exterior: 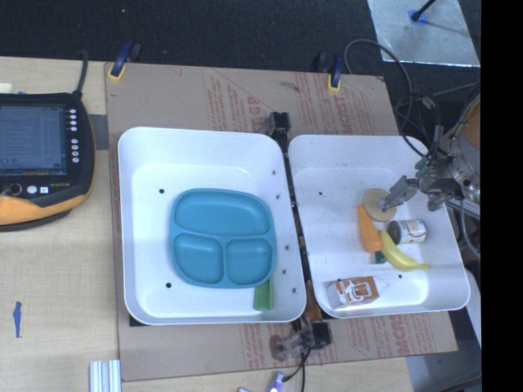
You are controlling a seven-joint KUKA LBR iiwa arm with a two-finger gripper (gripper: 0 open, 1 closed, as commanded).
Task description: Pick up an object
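- Gripper (pixel 406 188) reaching in from the right over the right bin (pixel 327 158), low above its floor near the far right part
- Fingers spread apart in a moderate gap, nothing between them
- Round tan disc (pixel 376 203) just left of and below the fingertips, close to one finger, contact not clear
- Orange carrot (pixel 368 228) nearer the camera than the gripper, lying lengthwise, touching or overlapping the disc's near edge
- Small can (pixel 408 232) with a white label directly on the camera side of the gripper, lying on its side, just right of the carrot
- Yellow banana (pixel 400 252) further toward the camera, just beyond the can, curved along the bin floor
- Small brown and white carton (pixel 353 291) farthest toward the camera, lying flat by the right bin's near wall
- Left bin (pixel 143 149) well apart to the gripper's left, holding a blue divided plate (pixel 221 237) with a green item (pixel 263 296) at the plate's near right corner
- Black and orange control pendant (pixel 41 158) far left on the bench, beyond the left bin
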